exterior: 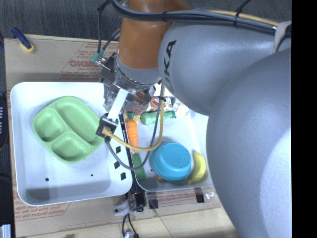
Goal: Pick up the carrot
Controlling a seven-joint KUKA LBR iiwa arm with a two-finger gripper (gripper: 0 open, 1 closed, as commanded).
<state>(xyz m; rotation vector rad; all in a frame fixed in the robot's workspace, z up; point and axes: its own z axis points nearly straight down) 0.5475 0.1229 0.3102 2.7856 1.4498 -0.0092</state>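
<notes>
Bright even overhead light, soft shadows, arm (237,83) slightly blurred

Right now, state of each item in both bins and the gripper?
carrot: lying in the right bin, just below the gripper, not lifted.
gripper: low over the right bin's left edge, right above the carrot.
green tray: flat in the left bin, compartments bare.
blue bowl: in the right bin, resting against a yellow item.
green item: lying beside the carrot's top.

robot lab, arm (208,83) over white bins (20,148)
</notes>
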